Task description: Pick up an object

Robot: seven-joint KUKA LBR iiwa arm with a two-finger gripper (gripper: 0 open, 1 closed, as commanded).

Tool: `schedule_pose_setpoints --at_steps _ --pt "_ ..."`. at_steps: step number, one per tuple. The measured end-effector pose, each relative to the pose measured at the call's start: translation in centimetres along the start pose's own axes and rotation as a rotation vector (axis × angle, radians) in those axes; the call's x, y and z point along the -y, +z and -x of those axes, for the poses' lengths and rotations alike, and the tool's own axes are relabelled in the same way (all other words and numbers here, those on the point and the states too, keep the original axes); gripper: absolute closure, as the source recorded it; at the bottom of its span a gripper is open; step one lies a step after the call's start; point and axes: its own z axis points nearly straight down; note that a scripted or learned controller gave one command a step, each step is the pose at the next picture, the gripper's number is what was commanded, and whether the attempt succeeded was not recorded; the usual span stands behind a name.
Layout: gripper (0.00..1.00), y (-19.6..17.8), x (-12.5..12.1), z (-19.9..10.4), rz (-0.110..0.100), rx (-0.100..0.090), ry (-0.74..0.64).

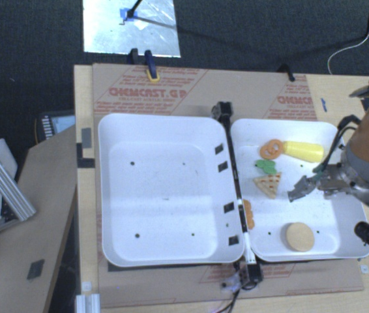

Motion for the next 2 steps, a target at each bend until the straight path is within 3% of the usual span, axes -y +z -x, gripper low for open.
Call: schedule_pose_setpoints --at_steps 1,2 --pt "1.00 -1.1 -0.1 0.0 0.002 0.000 -0.002" --pt "1.00 -11.8 0.5 -6.1 0.008 0.000 -0.008"
